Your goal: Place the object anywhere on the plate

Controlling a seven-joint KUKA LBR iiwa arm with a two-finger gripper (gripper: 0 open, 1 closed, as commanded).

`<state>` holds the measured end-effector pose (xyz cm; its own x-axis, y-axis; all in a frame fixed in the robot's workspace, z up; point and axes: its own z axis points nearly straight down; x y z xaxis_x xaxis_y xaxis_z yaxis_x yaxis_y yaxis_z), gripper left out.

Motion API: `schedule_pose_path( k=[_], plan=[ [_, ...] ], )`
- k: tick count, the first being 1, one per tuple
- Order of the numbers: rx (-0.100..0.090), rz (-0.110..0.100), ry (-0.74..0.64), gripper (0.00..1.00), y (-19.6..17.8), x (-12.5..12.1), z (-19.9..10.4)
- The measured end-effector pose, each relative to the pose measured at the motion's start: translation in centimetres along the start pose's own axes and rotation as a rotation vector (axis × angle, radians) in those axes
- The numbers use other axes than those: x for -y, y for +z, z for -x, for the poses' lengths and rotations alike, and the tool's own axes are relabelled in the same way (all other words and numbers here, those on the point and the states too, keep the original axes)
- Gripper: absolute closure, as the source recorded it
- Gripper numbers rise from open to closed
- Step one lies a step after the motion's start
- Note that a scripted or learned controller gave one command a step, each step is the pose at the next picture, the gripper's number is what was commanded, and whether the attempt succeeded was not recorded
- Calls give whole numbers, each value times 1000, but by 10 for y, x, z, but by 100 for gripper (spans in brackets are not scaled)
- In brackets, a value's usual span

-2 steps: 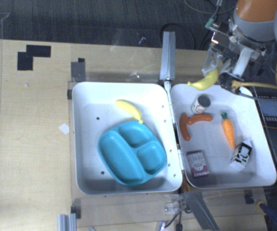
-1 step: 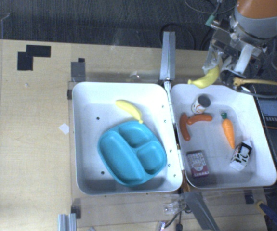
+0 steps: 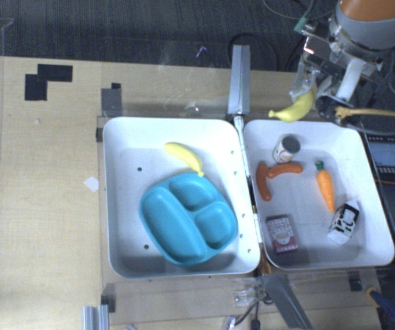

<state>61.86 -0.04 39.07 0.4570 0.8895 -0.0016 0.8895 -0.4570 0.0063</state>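
1. Here we see the arm [image 3: 365,5] at top right, above the right bin [image 3: 376,205].
2. The blue plate [image 3: 188,217] lies in the left bin [image 3: 121,184].
3. The gripper [image 3: 312,91] is closed on a banana [image 3: 293,110] above the right bin's far rim.
4. A second banana [image 3: 185,156] lies just behind the plate.
5. A carrot [image 3: 326,186] rests in the right bin.

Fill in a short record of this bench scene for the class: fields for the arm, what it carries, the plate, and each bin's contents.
arm: gripper raised above the right bin's far edge
carried: banana hanging between its fingers
plate: blue divided plate in the left bin
left bin also: second banana beside the plate's far rim
right bin: carrot, two sausages, small can, dark packet, carton
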Motion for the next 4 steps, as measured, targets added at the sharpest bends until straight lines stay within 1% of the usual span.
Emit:
schedule_pose_path(
  k=[1,2,3,4],
  plan=[
    [-2,-3,-116,100,3,-42,-1],
    [-2,1,-123,100,-7,-43,-3],
    [-3,-2,-300,100,-40,-48,-19],
    [-4,-2,-628,100,-43,-32,-42]
  ],
)
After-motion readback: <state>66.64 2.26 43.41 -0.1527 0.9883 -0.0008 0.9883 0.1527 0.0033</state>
